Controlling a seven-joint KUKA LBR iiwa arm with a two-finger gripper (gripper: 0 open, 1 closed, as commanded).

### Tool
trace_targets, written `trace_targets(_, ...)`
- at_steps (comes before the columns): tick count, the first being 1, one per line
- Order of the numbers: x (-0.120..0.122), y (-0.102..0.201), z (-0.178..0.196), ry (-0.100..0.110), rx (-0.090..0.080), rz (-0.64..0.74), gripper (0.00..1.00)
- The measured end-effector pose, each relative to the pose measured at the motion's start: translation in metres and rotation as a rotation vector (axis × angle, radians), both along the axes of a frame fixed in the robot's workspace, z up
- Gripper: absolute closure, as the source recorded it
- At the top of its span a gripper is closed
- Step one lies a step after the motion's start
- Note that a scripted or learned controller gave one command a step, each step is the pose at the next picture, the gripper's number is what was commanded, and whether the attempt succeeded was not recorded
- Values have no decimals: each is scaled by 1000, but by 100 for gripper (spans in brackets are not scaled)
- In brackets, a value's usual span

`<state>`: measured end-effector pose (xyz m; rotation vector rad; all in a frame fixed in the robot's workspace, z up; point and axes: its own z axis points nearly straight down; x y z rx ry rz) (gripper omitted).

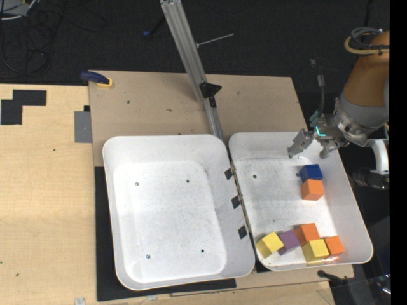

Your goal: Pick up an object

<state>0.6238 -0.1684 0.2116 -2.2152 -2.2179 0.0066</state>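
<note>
crowding blocks (304, 241) near blue block (310, 171)

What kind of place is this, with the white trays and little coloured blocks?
Most likely a robotics lab set up for grasping trials. A robot arm reaches over two shallow white bins on a plywood bench, one bin holding toy blocks such as a blue block, with loose cables behind.
</note>
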Motion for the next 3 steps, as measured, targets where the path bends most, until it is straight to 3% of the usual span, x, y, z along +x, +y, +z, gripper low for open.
trace_targets(1, 1, 0, 3, -5, -1, 3, 0)
trace_targets(3, 5, 8, -89, 0, 0, 3, 0)
